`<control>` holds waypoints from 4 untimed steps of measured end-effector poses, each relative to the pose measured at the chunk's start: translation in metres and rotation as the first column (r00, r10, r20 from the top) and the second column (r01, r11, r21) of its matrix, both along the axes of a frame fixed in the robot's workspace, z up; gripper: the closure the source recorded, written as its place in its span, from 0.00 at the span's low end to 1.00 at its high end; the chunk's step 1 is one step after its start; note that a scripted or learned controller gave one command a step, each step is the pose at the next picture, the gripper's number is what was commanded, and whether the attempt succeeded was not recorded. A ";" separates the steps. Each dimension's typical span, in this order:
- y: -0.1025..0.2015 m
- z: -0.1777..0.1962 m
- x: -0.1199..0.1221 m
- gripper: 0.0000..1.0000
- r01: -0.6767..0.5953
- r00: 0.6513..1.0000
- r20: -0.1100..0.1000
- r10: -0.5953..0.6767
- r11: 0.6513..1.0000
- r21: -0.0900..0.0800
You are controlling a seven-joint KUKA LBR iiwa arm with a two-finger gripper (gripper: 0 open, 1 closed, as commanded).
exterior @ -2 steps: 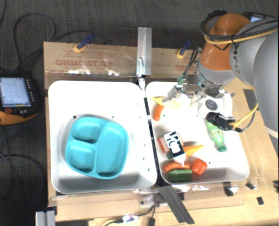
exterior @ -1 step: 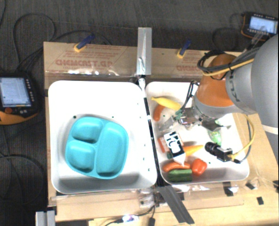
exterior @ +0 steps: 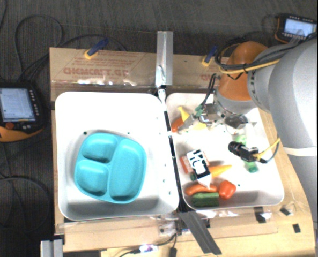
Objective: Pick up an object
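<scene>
My gripper (exterior: 197,118) hangs low over the far left part of the right bin (exterior: 266,194), on the grey arm that comes in from the right. Just to its left lie a yellow piece (exterior: 183,113) and an orange piece (exterior: 176,125), close to the gripper's tip. I cannot make out anything held. Nearer the front lie a white and black box (exterior: 197,164), an orange carrot (exterior: 219,170), a red piece (exterior: 228,189), a green cucumber (exterior: 204,199) and an orange piece (exterior: 193,188). A small green piece (exterior: 251,167) lies at the right.
The left bin (exterior: 73,108) holds a blue divided plate (exterior: 110,167). A raised wall (exterior: 169,143) separates the two bins. Handheld controllers lie off the bench at the far left (exterior: 13,111) and top right (exterior: 297,30).
</scene>
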State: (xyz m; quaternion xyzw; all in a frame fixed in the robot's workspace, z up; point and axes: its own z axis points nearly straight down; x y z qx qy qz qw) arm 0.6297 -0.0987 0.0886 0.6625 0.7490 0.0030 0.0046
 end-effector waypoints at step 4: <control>0.054 0.122 -0.055 1.00 -0.181 0.983 -0.013 0.181 0.983 0.000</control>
